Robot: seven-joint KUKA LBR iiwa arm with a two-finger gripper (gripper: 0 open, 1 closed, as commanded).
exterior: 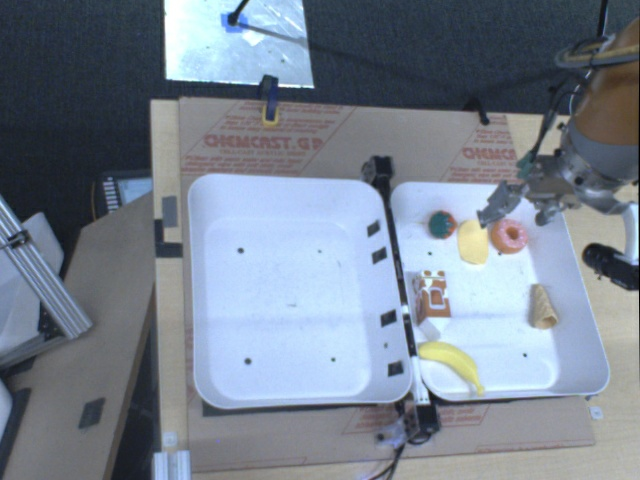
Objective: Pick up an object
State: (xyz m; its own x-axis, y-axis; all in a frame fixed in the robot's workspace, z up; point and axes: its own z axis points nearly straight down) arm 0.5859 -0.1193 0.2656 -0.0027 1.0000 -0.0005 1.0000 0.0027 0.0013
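Room: dark carpet all round, a shiny metal sheet (238, 26) on the floor at twelve o'clock, beyond the bench.
Surface: a wooden surface (330, 133) under printed cardboard, carrying both bins.
Left bin: the left bin (290, 288) sits at nine o'clock of the pair.
Right bin: the right bin (575, 318) at three o'clock holds every candidate object.
Arm: the arm (605, 118) comes in at two o'clock, its gripper (520, 200) above the bin's far edge.
Fingers: spread wide, I'd say, with nothing between them.
Banana: the banana (452, 364) lies at six o'clock in the bin.
Box: a small orange-and-white box (433, 295) sits against the divider.
Cone: a tan cone (542, 306) lies at four o'clock.
Cluster: yellow lemon-like fruit (473, 243), pink donut (510, 236) and green ball (441, 224) crowd together just below the fingers.
Risk: a descent here could land between neighbours, nudging the round ones aside or closing on two at once; the rim nearby may block one finger.
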